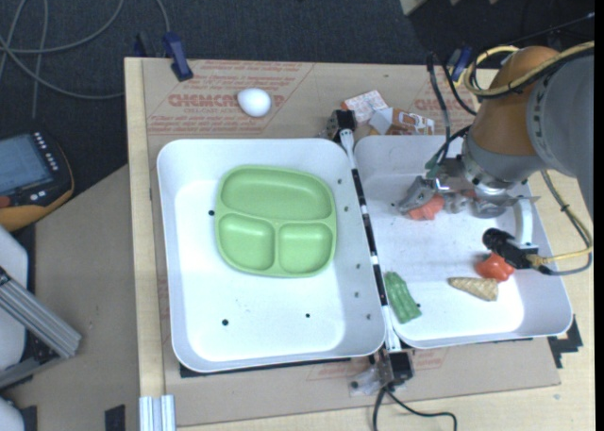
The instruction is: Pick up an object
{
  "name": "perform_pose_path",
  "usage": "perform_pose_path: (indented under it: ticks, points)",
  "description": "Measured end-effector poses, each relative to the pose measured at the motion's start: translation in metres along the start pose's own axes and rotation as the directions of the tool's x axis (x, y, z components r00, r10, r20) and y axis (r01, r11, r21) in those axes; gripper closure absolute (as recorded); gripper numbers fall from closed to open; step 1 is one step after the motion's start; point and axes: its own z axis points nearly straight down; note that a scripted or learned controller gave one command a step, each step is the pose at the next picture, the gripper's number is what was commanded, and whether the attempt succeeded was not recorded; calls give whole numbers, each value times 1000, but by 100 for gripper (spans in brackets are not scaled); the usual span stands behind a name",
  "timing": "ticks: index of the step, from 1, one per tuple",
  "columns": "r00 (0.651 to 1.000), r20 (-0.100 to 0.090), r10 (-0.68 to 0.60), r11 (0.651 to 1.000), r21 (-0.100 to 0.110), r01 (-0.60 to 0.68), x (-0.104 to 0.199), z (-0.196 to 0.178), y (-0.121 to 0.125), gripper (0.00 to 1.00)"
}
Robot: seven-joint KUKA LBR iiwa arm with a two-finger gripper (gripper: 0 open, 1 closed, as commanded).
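- In the camera view, two white bins sit side by side on a brown board. The left bin (189,325) takes the middle of the frame; the right bin (538,321) lies toward the right edge.
- A green divided plate (276,220) lies in the upper half of the left bin, with three compartments.
- The arm (528,108) comes in from the upper right, and its gripper (427,195) is down in the upper part of the right bin.
- An orange-red piece (424,211) lies right at the gripper tips. How far the gripper is parted, and whether it has hold of that piece, I cannot tell.
- A green vegetable-like toy (401,296) lies at the lower left of the right bin, near the divide.
- A tan cone-shaped thing (475,287) and a red thing (496,268) lie toward the lower right, just beside each other.
- A white ball (253,101) rests on the board above the left bin.
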Motion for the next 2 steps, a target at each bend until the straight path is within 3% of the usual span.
perform_pose_path:
  ticks: [1, 2]
  points:
    - [1000, 1, 0, 1000, -7, 0, 0, -13, 2, 100]
    - [1000, 0, 0, 1000, -2, 0, 86, -98, 12, 100]
